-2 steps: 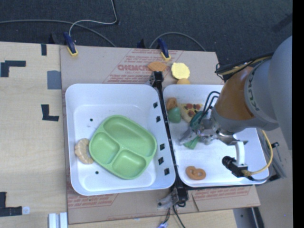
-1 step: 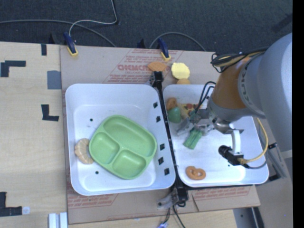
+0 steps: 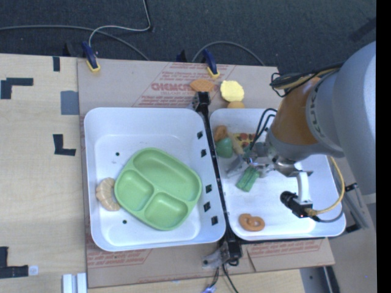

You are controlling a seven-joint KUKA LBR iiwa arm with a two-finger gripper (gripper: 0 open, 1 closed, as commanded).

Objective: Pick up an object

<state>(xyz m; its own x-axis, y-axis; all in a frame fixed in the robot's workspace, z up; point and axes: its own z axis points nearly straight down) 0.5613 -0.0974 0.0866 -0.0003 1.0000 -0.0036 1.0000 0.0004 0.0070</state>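
Green block (image 3: 247, 180) at end effector (image 3: 252, 163) tips, right bin (image 3: 317, 224)

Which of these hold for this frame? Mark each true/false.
1. The green tray lies in the left bin. True.
2. A pretzel lies in the right bin. True.
3. The yellow toy lies inside the left bin. False: it sits outside both bins, behind the right one.
4. The gripper is over the left bin. False: it is over the right bin, by a green block.
5. A tan cookie lies beside the tray. True.
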